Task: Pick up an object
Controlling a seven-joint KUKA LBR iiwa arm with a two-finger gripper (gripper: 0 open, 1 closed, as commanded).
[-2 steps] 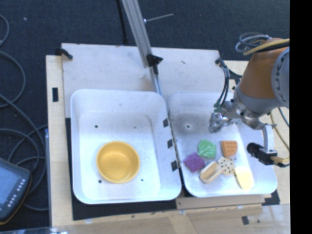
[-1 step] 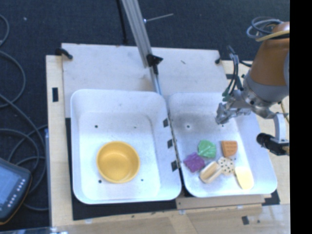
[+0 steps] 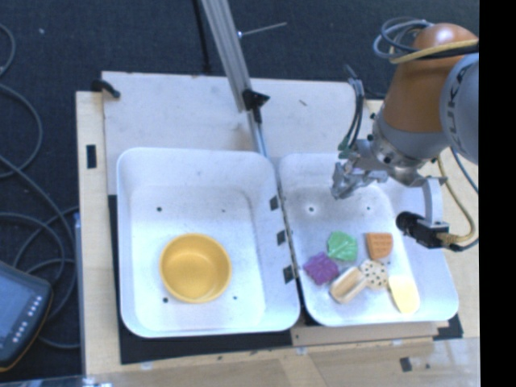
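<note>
a small cluster of objects is lying in the near part of the right bin: a green piece, a purple piece just left and nearer of it, an orange block to the right of the green one, a tan block lying at a slant below them, a pale spotted piece touching the tan block's right end, and a yellow oblong piece sitting nearest the bin's right near corner. they are lying close together, some touching, none of them lifted off the floor of the bin

the gripper is hanging over the far part of the same bin, well apart from the cluster and with nothing between its fingers; from this angle it is not possible to say whether the jaws are standing wide or narrow. above it the grey arm with its orange band is reaching in from the right, with cables looping around the wrist

in the left bin a yellow bowl is sitting upright toward the near left side. a metal post is rising from the bench behind the seam where the two bins are meeting
</note>
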